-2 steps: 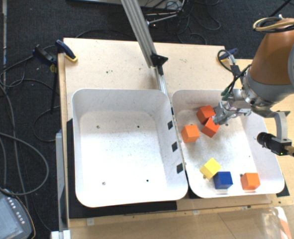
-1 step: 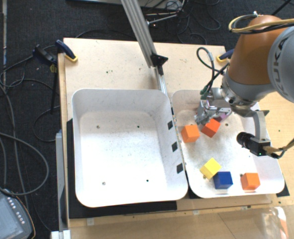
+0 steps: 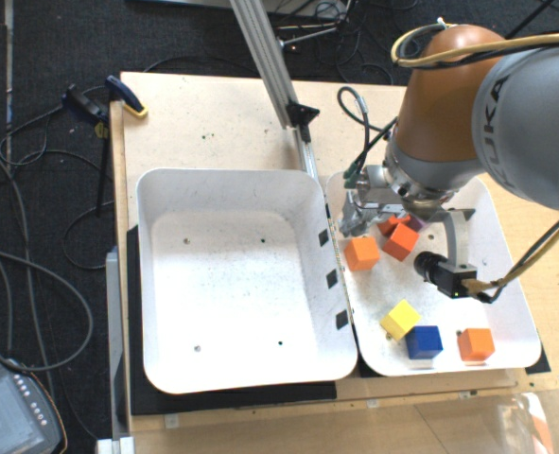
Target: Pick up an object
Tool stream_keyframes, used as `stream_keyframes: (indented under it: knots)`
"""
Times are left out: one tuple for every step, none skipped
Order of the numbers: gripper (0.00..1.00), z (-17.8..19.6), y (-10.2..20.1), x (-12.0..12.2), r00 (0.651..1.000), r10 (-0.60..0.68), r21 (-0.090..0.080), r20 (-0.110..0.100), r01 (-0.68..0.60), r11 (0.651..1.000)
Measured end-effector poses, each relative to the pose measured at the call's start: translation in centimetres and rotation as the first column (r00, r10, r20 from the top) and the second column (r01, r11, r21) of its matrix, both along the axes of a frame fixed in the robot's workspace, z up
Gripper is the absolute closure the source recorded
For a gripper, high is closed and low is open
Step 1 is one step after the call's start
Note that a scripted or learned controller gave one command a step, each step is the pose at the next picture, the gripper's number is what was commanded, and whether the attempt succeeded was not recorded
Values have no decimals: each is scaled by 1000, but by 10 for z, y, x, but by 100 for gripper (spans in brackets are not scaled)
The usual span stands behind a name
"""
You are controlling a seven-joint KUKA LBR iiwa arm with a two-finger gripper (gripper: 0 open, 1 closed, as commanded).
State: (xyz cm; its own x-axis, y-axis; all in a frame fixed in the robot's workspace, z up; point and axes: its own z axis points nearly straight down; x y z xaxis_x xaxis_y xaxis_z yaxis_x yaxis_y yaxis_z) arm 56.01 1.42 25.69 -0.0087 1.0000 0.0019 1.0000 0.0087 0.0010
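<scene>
**Lettering on the arm**

Partly readable, in dark capitals on the grey casing of the arm (image 3: pixel 530 112) near the orange band (image 3: pixel 445 93): "KU", running along the curve, the remaining letters turned out of sight. Nothing legible elsewhere — not on the two white bins (image 3: pixel 165 253), the coloured blocks, or the handheld screen (image 3: pixel 9 414) at lower left.

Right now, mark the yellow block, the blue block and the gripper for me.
yellow block (image 3: pixel 400 319): camera view, on its top face.
blue block (image 3: pixel 424 341): camera view, on its top face.
gripper (image 3: pixel 357 218): camera view, at its fingertips, above the orange blocks.
</scene>
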Motion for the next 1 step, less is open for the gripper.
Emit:
stream_keyframes:
  knots:
    - [100,-6,48,5,1000,-1,-1,-1,1,1000]
